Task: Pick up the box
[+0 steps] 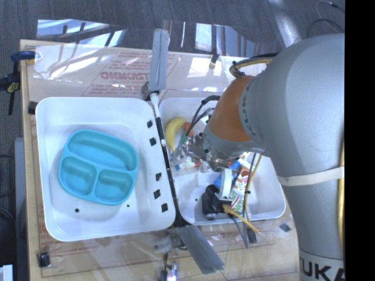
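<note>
My gripper (pixel 192 150) reaches down into the right bin (pixel 266 206), near its left wall, with the orange-banded wrist directly above it. A flat box (pixel 239 186) with colourful print lies tilted under the wrist toward the bin's right side, partly covered by the arm. A small white item with red print (pixel 184 166) lies just below the gripper. A yellow rounded object (pixel 173 130) sits just left of and behind the gripper. Nothing shows between the gripper and the box to tell contact.
A light blue divided plate (pixel 98 167) lies in the left bin (pixel 47 215). The raised divider (pixel 161 168) between the bins runs close to the gripper's left. The big grey arm covers the right bin's far and right sides.
</note>
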`<state>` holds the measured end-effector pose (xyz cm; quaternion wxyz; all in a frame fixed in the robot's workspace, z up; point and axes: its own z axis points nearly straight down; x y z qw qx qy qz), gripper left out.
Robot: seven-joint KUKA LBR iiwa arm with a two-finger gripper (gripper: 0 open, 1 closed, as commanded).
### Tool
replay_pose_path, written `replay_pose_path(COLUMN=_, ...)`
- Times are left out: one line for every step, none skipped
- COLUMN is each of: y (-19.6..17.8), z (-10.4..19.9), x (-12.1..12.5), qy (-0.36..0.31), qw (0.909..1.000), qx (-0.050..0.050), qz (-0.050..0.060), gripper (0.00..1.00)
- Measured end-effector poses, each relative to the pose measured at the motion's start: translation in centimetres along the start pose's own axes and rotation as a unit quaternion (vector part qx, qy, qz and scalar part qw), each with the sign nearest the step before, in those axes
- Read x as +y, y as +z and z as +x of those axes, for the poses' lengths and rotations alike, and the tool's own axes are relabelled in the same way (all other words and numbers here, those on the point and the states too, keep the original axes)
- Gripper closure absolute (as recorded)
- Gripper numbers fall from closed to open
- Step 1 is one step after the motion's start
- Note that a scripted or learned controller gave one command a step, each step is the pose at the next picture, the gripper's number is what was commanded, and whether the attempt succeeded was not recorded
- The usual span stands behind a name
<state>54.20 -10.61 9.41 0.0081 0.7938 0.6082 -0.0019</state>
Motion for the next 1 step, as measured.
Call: replay_pose_path(y=-0.88, z=0.37, x=-0.10, qy=-0.004, qw=1.0000, qx=0.003, qz=0.005, gripper=1.00)
